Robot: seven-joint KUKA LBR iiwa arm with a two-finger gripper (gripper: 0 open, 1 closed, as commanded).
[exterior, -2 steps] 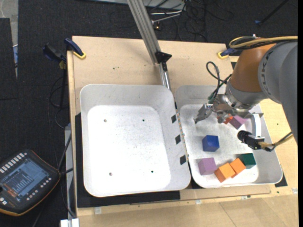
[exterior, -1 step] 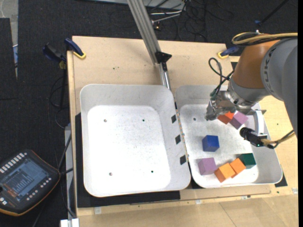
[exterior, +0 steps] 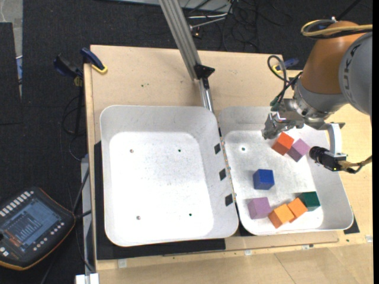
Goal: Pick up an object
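- Target: the orange block (exterior: pixel 284 142) lies in the upper part of the right bin (exterior: pixel 331 218), touching a light purple block (exterior: pixel 299 149) on its right side. It is judged the likely target because it is the object nearest the gripper (exterior: pixel 276 126).
- Gripper position: it hangs just above and left of the orange block, close over the bin floor. Whether the fingers are released or clenched cannot be told; nothing is visibly grasped.
- Risk 1, double contact: the two blocks touch. A finger descending on the shared side may have no gap to enter, and could push both blocks or lift neither.
- Risk 2, offset: the gripper appears displaced toward the block's left corner. Closing there could clip an edge and spin the block away.
- Risk 3, wall: the bin's upper rim is near; a pushed block could jam against it.
- Other objects: a blue cube (exterior: pixel 263 178), a second purple block (exterior: pixel 258 207), a second orange block (exterior: pixel 282 214) and a green block (exterior: pixel 308 202) lie lower in the same bin, well apart from the gripper.
- The left bin (exterior: pixel 118 123) sits beside it on the counter (exterior: pixel 148 76).
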